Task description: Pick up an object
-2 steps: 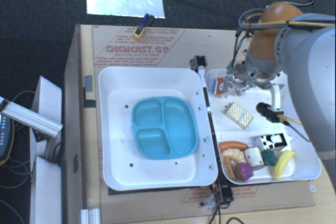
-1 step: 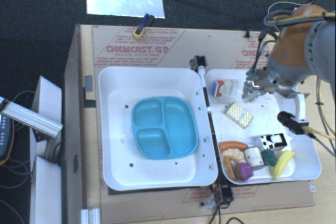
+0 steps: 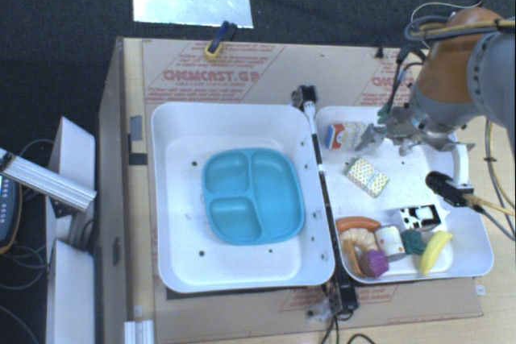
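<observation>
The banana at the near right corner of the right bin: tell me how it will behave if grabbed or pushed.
The banana looks like a small plastic toy, so it is probably light and stiff. Its curved, smooth skin may let it slip or pivot when pinched. It lies against the teal toy near the right bin wall, so a push would likely jam it, not roll it.

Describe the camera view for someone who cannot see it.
A grey and orange robot arm hangs its tool over the right white bin of toy food and small boxes; the left bin holds a blue divided plate.
</observation>
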Robot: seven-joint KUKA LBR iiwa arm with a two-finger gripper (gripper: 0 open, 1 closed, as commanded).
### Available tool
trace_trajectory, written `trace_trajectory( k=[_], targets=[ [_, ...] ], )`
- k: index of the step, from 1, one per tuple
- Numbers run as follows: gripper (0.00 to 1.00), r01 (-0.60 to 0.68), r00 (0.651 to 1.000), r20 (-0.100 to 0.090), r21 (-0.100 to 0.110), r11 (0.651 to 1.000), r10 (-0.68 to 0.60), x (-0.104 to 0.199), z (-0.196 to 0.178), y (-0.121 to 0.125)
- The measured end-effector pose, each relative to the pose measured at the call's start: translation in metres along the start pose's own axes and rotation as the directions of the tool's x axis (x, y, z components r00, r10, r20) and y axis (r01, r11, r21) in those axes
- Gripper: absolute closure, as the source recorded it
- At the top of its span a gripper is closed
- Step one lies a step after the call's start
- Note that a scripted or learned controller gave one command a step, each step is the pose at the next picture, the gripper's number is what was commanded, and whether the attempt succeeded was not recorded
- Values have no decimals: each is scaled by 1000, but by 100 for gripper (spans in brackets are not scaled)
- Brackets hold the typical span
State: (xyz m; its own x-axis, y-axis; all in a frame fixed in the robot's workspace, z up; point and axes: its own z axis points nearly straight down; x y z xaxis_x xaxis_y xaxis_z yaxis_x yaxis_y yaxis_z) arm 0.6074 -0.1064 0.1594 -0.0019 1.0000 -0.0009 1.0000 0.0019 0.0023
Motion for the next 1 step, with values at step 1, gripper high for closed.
trace_trajectory(
  k=[1],
  targets=[
    [0, 1, 1000, -1, 3, 1000, -1, 11, 55, -4]
  ],
)
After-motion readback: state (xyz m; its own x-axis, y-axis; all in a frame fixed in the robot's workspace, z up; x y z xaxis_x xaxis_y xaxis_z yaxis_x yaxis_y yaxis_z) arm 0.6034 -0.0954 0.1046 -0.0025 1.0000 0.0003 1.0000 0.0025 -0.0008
